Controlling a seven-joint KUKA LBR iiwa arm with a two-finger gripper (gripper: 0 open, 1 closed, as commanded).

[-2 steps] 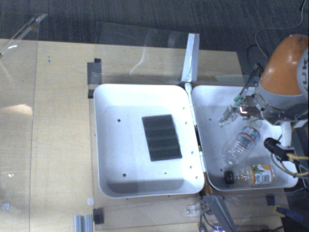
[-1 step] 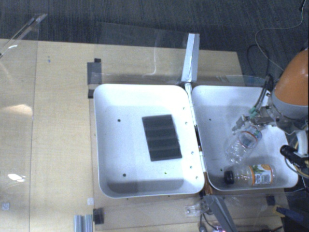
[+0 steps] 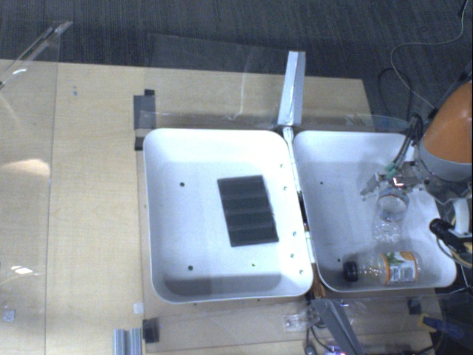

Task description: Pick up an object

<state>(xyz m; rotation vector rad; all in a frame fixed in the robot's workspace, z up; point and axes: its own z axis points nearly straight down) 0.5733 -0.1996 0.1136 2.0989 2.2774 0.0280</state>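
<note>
In the left bin [image 3: 166, 198] a black ribbed rectangular pad [image 3: 247, 211] lies flat near the middle. In the right bin [image 3: 332, 168] a small bottle [image 3: 386, 268] with a black cap and a green and orange label lies on its side along the near wall. A clear, crumpled plastic container [image 3: 389, 219] stands just behind it. My gripper [image 3: 390, 181] hangs right over the clear container's far end, below the arm's orange band [image 3: 449, 133]. Whether it touches the container is hard to make out.
A grey metal strip [image 3: 293, 87] rises at the back between the two bins. Black cables [image 3: 452, 237] hang by the right bin's right rim. Clear plastic sheeting lies over the wooden bench [image 3: 74, 198] on the left.
</note>
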